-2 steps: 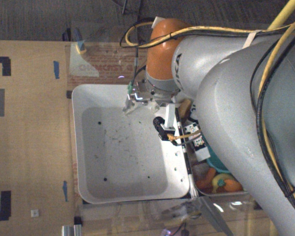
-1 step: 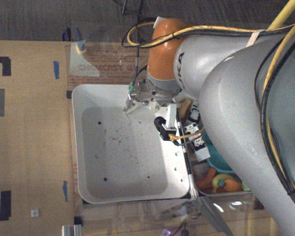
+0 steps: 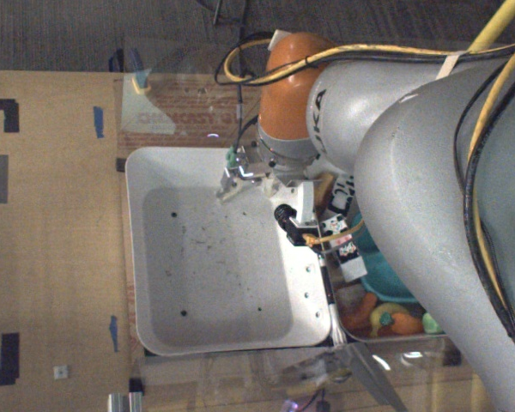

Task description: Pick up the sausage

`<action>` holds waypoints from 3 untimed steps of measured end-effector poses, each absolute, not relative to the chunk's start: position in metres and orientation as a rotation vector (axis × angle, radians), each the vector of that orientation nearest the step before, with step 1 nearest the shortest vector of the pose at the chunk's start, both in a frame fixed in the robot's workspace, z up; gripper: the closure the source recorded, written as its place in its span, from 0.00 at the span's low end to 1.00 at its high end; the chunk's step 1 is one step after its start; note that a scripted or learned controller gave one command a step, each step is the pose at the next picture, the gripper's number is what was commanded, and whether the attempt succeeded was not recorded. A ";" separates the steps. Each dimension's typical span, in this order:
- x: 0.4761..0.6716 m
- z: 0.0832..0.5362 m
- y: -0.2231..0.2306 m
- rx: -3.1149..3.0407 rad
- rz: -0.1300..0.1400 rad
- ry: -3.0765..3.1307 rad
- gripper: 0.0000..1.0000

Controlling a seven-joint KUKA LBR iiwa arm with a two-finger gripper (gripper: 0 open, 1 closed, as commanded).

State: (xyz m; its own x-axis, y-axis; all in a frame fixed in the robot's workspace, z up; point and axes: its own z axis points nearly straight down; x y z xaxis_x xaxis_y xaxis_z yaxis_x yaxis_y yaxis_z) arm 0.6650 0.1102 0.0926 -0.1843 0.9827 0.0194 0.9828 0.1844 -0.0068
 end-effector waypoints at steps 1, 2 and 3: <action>0.665 0.093 0.110 -1.929 -0.006 -2.455 0.00; 0.667 0.186 0.087 -1.991 -0.002 -2.433 0.00; 0.667 0.164 0.161 -1.982 -0.004 -2.441 0.00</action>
